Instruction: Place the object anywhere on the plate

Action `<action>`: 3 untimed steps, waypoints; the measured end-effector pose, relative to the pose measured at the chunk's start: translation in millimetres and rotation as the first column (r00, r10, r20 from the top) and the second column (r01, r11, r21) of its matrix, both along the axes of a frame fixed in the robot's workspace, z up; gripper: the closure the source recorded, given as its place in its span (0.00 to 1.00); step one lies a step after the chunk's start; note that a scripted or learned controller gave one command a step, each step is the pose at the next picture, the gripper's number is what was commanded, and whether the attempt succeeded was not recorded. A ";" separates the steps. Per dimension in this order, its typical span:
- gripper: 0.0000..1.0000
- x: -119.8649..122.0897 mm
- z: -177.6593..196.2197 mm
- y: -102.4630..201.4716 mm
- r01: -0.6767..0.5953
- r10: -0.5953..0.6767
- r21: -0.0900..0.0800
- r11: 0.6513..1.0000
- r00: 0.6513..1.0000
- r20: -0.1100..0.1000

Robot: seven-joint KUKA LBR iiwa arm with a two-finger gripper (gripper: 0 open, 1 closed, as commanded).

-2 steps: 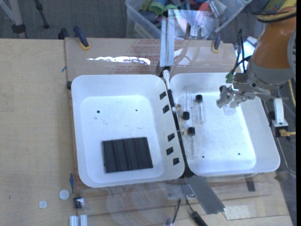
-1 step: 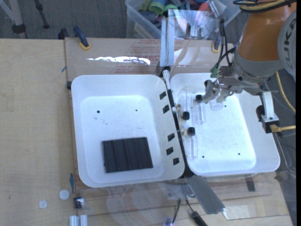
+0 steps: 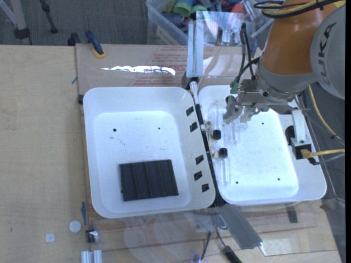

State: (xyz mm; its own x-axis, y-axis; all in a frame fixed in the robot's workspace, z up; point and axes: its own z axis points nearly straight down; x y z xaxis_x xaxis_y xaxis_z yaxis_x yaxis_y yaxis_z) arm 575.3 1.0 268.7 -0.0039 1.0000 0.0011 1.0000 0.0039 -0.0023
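"Black is what I look for first: is the small dark block (image 3: pixel 216 134) by the left wall of the right shallow white bin (image 3: pixel 313 189) the thing to move?"

"That's my guess. A second small dark piece (image 3: pixel 222 153) lies just nearer along the same wall, and something clear and glassy sits between them and the pincer, too faint to make out. Whichever it is, the task's thing is in the right bin and not on the plate."

"And the plate?"

"The black ribbed rectangular plate (image 3: pixel 149 179) lies flat in the near part of the left shallow white bin (image 3: pixel 97 109), well apart from the block, with the two bin walls between."

"How would the block handle?"

"I judge it light and stiff, probably hard plastic. It won't crush, but it's tiny and may skid on the smooth white floor. Take it across its short sides from straight above. The wall just beside it leaves little room on the left."

"Where's the arm?"

"The grey arm with its orange band (image 3: pixel 290 37) comes in from the far right and bends down over the far half of the right bin. The two-finger gripper (image 3: pixel 237 114) hangs low, to the right of the block and a little farther back."

"Apart or together?"

"I cannot tell, because the tip is pale against the white bin. I see nothing clamped in it."
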 end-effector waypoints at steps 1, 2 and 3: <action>1.00 -3.3 5.0 62.5 -0.069 0.069 -0.001 0.998 0.998 0.003; 1.00 -8.4 14.0 130.7 -0.211 0.211 -0.001 0.977 0.977 0.005; 1.00 19.2 17.2 183.9 -0.506 0.506 -0.002 0.862 0.862 0.006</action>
